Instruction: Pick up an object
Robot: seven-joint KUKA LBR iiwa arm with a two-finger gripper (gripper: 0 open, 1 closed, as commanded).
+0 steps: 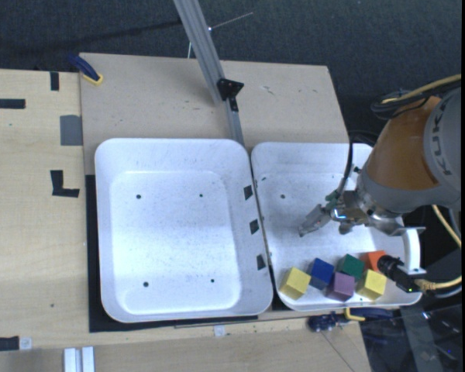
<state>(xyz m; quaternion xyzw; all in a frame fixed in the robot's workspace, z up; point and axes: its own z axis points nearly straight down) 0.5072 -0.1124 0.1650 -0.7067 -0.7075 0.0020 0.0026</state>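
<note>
At the bottom of the frame, a little right of the middle, small blocks sit in a row along the near edge of the right bin (294, 169). From left to right there is a yellow block (296, 283), a blue block (322, 273), a purple block (343, 285) with a green block (351, 266) just behind it, and another yellow block (374, 284). An orange bit peeks out by the arm. They are small cubes with bright plain colors, packed close and touching.

A little higher in the picture is the gripper (316, 219). Its fingers are spread apart and hold nothing. The blocks lie below it in the frame and a bit to the right, near but not touching. The blue block looks closest, I think.

The left bin (108, 169) sits farther to the left.
</note>
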